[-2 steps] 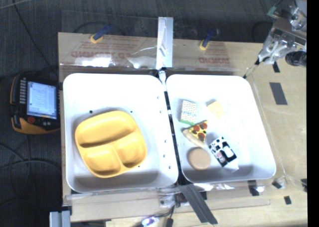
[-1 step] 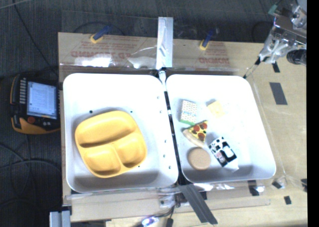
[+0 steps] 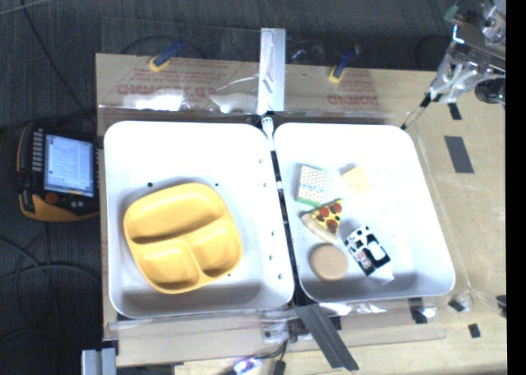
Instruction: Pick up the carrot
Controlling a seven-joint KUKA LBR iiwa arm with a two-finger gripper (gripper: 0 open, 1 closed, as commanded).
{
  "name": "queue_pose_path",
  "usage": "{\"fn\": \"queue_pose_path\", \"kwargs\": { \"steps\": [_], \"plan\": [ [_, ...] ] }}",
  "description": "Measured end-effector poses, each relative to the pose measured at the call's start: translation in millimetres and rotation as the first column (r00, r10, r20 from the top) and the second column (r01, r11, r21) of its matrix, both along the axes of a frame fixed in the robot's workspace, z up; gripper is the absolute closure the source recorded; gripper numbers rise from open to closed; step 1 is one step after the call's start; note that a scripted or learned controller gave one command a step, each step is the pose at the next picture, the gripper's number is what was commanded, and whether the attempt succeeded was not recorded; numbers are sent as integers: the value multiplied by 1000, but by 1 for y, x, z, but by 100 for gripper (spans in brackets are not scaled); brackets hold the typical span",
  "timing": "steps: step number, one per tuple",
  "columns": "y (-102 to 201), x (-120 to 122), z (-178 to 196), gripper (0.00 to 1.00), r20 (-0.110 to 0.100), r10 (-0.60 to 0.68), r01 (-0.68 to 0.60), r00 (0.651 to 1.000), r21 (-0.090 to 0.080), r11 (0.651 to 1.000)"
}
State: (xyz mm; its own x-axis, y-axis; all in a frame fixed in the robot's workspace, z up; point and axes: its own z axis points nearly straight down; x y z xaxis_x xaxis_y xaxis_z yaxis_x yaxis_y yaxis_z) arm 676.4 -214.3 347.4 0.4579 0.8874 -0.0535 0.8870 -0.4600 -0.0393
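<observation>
White right bin is holding the small food toys clustered mid-floor; which one is the carrot, I cannot tell. Gripper is hanging beyond its far corner, probably parked clear; jaw state unreadable

Two white bins, left bin and right bin, both lying below and left of the gripper. Farther bin: one yellow divided tray. Nearer bin: five small items, one each, a patterned box, pale yellow block, pizza slice, round brown cookie, black-and-white carton.
</observation>
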Motion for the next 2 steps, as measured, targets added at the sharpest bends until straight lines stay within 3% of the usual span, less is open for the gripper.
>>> {"fn": "queue_pose_path", "kwargs": {
  "steps": [2],
  "plan": [
    [1, 2, 10, 100, -13, 3, -3, 1000, -3, 1000]
  ]
}}
